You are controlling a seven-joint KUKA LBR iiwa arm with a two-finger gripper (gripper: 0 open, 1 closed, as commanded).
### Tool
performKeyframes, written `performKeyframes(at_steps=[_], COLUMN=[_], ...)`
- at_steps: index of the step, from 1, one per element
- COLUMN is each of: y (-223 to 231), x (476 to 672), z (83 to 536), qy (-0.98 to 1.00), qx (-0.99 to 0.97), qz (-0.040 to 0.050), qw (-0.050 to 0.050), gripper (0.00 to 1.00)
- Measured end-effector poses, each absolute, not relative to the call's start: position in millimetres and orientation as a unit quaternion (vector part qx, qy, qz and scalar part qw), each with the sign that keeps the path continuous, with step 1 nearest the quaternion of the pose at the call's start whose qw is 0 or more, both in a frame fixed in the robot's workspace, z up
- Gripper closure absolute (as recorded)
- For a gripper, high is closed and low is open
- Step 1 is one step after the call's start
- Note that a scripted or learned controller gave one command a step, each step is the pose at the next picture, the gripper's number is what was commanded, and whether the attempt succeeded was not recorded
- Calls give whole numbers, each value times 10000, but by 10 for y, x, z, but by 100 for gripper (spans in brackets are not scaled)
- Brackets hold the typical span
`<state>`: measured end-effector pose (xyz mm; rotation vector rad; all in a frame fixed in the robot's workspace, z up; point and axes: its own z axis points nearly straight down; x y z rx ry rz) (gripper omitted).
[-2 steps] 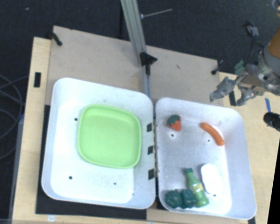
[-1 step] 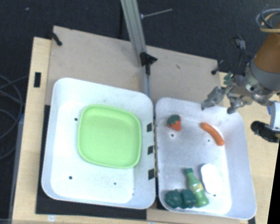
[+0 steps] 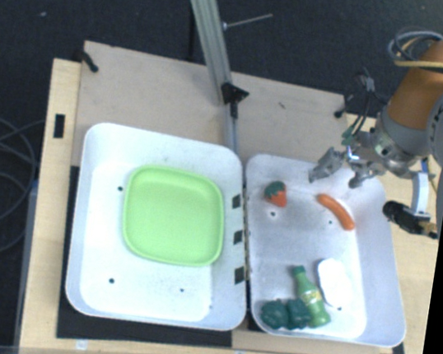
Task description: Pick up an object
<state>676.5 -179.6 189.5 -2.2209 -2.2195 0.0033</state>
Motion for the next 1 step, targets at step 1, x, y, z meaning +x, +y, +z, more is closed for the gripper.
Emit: performKeyframes(at_steps=[1], y=[-1780], x=[6764], z=[1475], qy=[-7071], qx=[-7071], qz=[10], qw=[9], gripper=[0])
